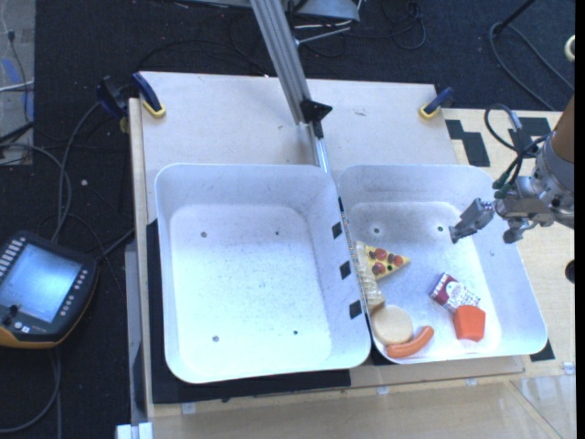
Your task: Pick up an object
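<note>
Fingers (491,222) spread apart, nothing between them, poised above right bin (402,183) near its far right wall. Nearest candidates below and toward camera: small red-white packet (454,293), orange-red block (469,323) touching it. Further left of fingers: pizza slice (382,262), round beige disc (393,324), sausage (410,342) along near rim. Left bin (183,190) well beyond. Risk, judged: packet and block abut, so descent between them may nudge both; low-lying sausage close to rim may slip from closure.
</note>
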Available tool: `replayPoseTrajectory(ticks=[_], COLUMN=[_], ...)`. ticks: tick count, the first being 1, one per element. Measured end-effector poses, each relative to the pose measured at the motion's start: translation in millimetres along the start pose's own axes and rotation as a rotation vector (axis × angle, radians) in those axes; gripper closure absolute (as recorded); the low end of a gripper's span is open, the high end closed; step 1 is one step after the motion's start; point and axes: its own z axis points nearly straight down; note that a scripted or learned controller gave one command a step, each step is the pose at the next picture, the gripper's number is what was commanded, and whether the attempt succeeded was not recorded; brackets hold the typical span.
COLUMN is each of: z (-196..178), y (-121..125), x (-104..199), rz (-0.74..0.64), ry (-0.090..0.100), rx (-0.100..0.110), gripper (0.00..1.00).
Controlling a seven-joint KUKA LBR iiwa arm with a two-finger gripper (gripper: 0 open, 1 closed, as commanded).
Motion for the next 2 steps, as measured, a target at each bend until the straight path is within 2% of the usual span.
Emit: replayPoseTrajectory(ticks=[1, 2], z=[138.3, 185.9], y=[18.5, -18.0], x=[-0.8, 43.8], rz=[0.000, 0.003], ry=[0.001, -0.002], rx=[0.006, -0.002], gripper=[0.00, 0.00])
